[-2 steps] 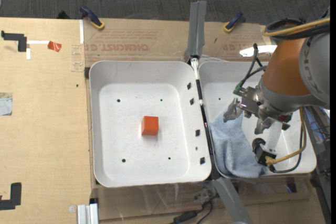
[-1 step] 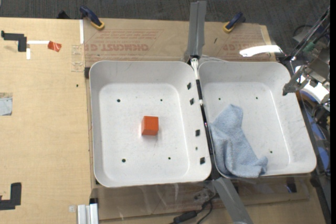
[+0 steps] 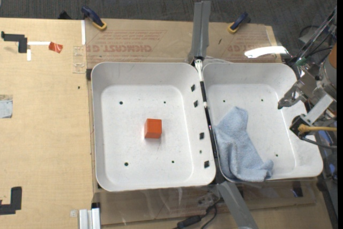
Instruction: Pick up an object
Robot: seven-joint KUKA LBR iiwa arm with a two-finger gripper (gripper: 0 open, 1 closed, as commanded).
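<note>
An orange-red cube [image 3: 153,128] sits near the middle of the left bin [image 3: 107,115]. A crumpled blue-grey cloth [image 3: 241,145] lies in the right bin [image 3: 257,88], against its left wall and front edge. My gripper [image 3: 288,116] hangs over the right bin's right side, open, its two dark fingers spread with nothing between them. It is well to the right of the cloth and far from the cube.
A grey divider bar [image 3: 201,29] runs between the two bins. Two blue-and-yellow clamps [image 3: 94,17] hold the cardboard sheet behind them. A wooden bench surface [image 3: 43,115] with small brackets lies to the left. Cables trail by the arm at the right.
</note>
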